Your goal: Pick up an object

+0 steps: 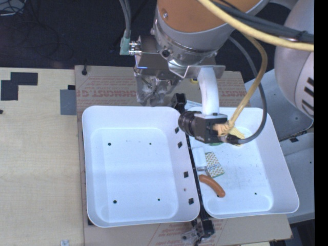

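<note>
Gripper (151, 91), dull grey metal, sits at the far rim of the view's left bin (97, 137); whether it is parted or closed cannot be told. Well apart from it, nearer the camera and to its right, the right bin (277, 188) holds one smooth, curved orange sausage-shaped piece (211, 185) and one flat square packet (214, 165) with a speckled print. Bins counted: two, shallow, white, glossy.

Grey arm (300, 60) — broad orange band (205, 6)
</note>
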You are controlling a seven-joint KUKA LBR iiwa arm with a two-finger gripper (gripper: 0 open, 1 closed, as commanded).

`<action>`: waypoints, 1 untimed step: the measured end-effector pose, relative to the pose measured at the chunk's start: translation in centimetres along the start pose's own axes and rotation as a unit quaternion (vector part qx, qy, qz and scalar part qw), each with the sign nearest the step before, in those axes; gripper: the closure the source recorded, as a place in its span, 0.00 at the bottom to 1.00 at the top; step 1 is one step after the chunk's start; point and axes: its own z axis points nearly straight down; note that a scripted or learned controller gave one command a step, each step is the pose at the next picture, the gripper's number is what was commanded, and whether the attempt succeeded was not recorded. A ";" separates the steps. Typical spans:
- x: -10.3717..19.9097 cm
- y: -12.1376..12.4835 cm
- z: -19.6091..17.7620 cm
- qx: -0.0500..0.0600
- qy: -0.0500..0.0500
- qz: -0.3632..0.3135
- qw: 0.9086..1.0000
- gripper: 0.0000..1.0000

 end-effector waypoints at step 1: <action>0.1 0.8 0.0 -0.001 0.000 0.001 1.000 1.00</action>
